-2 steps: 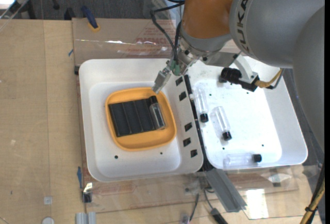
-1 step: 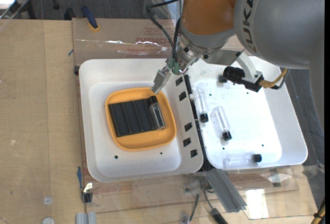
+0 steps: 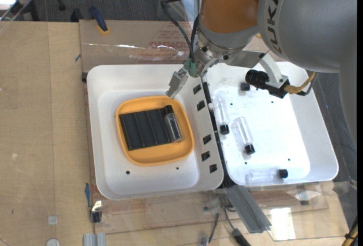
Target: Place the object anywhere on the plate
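An orange plate (image 3: 128, 153) sits in the left bin (image 3: 108, 177). On it lie a black ridged block (image 3: 144, 128) and, along the block's right side, a clear vial with a black cap (image 3: 172, 124). My gripper (image 3: 173, 86) hangs just above the plate's far right rim, slanting down and to the left from the wrist. It is apart from the vial, a little beyond the vial's capped end. Nothing shows at the gripper's tip.
The right bin (image 3: 317, 148) holds three more clear vials with black caps: one near the divider (image 3: 220, 115), one at the middle (image 3: 243, 134), one at the front (image 3: 266, 174). A black fitting with a cable (image 3: 262, 79) hangs at its far side. Black clips line the divider.
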Controlling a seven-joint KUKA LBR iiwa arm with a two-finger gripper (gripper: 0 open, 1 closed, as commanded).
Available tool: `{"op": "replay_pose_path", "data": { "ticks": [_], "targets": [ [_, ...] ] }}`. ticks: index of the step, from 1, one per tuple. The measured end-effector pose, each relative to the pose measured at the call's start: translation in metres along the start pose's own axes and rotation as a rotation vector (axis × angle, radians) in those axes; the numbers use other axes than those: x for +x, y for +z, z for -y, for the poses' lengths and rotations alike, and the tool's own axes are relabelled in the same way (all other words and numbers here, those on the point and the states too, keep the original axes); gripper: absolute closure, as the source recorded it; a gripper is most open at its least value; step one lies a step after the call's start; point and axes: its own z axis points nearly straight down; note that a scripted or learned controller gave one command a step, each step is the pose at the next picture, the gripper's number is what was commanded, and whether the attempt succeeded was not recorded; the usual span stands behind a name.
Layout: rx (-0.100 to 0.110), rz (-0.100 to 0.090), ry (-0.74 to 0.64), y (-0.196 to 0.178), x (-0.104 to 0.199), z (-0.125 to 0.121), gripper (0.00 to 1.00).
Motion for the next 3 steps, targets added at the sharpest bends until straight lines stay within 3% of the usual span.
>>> {"op": "replay_pose_path", "data": {
  "ticks": [1, 2, 3],
  "targets": [
    [0.005, -0.003, 0.025, -0.001, 0.003, 0.019, 0.0],
    [0.005, -0.003, -0.03, 0.012, -0.005, 0.022, 0.0],
    [0.005, -0.002, -0.037, 0.049, -0.029, 0.022, 0.0]
  ]
}}
